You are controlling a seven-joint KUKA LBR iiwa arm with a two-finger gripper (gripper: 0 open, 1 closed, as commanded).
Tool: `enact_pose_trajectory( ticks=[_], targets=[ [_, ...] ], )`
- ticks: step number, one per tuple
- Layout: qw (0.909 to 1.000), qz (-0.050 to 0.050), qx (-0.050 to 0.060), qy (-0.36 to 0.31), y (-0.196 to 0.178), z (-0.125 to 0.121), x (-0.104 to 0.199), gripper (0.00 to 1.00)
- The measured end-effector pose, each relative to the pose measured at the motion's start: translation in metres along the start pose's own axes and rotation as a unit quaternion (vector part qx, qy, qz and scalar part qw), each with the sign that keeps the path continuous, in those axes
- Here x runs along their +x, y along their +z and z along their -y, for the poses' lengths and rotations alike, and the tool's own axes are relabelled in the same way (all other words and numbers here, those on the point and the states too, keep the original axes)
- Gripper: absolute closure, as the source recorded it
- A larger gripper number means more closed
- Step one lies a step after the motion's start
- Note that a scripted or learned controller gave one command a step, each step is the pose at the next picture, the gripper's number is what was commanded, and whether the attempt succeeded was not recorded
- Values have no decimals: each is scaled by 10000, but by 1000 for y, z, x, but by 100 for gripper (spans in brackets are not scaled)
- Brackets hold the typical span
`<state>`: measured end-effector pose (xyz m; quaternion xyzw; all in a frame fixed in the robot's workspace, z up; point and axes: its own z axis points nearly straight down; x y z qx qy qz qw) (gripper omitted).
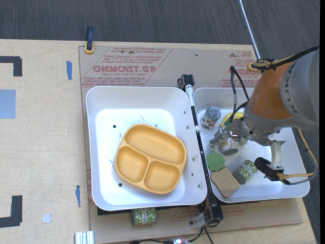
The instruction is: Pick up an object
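The arm (pixel 299 93) is grey with an orange band (pixel 266 98), black cables looping along its metallic wrist.

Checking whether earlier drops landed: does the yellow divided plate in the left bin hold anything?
Empty. All three compartments of the yellow plate show bare yellow, and it lies flat in the left bin.
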<state>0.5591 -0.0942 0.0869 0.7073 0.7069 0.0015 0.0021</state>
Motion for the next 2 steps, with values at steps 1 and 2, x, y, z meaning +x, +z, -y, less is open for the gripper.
enact_pose_trajectory(
  ticks=[1, 2],
  targets=[
    [10000, 5, -23, 1, -11, -2, 0, 100],
    [10000, -10, 11, -13, -99, 45, 60, 100]
  ],
)
